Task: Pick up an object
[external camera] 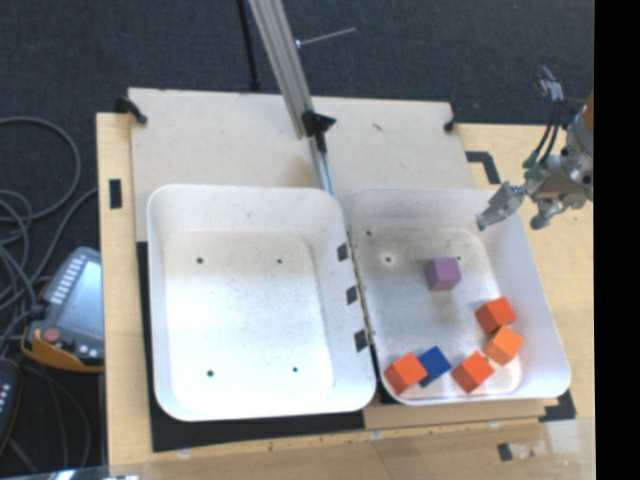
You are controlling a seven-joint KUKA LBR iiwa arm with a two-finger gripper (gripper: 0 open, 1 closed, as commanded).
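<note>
Your candidates all lie in the right bin (530, 298). The purple block (443, 273) sits alone near the middle of its floor, well apart from the others. Along the bin's right and near sides you have a curved run of blocks: an orange block (495, 314) highest up, a second orange block (504, 345) just below and touching it, a third orange block (473, 371) nearer the front edge, then the blue block (434, 364) pressed against a fourth orange block (406, 372) at the near left corner of that bin.

Your gripper (520, 208) hangs over the bin's far right corner, above the rim, well apart from every block. Its two fingers stand apart with nothing between them: one finger (497, 209) slants down toward the bin floor, the other sits at the view's right edge.

The left bin (250, 298) lies beside the right one, their rims touching at the centre. Both rest on a tan bench (230, 133). A slanted aluminium rail (285, 58) rises from the bench's far side. Off the bench to the left you see a handheld pendant (70, 308) and loose cables (35, 188) on dark carpet.
</note>
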